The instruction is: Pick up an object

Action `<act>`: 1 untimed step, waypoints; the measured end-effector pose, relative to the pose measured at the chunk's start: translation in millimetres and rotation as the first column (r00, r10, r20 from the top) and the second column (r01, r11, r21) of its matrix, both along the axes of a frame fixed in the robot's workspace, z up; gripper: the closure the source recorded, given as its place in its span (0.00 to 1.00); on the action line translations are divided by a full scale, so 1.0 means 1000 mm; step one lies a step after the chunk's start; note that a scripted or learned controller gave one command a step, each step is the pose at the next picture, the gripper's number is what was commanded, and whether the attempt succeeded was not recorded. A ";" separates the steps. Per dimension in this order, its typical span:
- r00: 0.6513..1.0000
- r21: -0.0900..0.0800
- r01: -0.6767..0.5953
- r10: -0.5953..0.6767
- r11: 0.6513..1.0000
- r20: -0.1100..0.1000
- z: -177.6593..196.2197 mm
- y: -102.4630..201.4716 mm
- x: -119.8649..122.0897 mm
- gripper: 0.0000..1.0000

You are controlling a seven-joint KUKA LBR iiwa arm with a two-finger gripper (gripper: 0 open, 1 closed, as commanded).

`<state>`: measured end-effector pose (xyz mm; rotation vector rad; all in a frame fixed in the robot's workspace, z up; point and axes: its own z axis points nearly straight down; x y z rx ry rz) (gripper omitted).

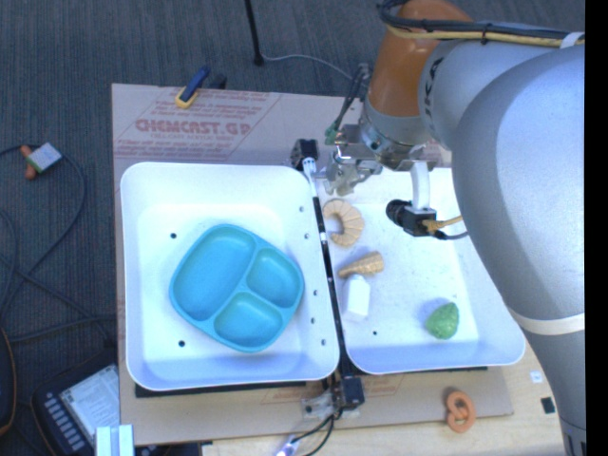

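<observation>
a: where is the gripper [344, 180] now?

b: it is low over the far end of the right bin [475, 350], close to the wall between the two bins. the grey arm [513, 160] comes in from the right, and the orange band [404, 55] is just above the wrist.

a: are the fingers apart or together?

b: i cannot tell. the wrist parts hide them from this angle, and i see nothing clamped between them.

a: which objects are in the right bin?

b: a tan ring-shaped piece [344, 222] lies just beside the gripper, on the near side of it. a tan mushroom-like piece [362, 266] is near it, and a small white block [358, 297] lies just beside that one. a green bumpy object [442, 319] rests apart, near the front right corner.

a: and the left bin [142, 283]?

b: a blue divided plate [237, 286] with three compartments lies in its middle.

a: anything on the counter [399, 416] outside the bins?

b: an orange pretzel-shaped thing [460, 410] lies in front of the right bin, and a blue and yellow item [193, 85] lies on the brown board behind the left bin.
</observation>
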<state>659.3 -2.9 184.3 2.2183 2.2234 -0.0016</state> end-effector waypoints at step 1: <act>1.000 -0.002 0.003 -0.003 1.000 0.000 0.011 -0.074 0.009 1.00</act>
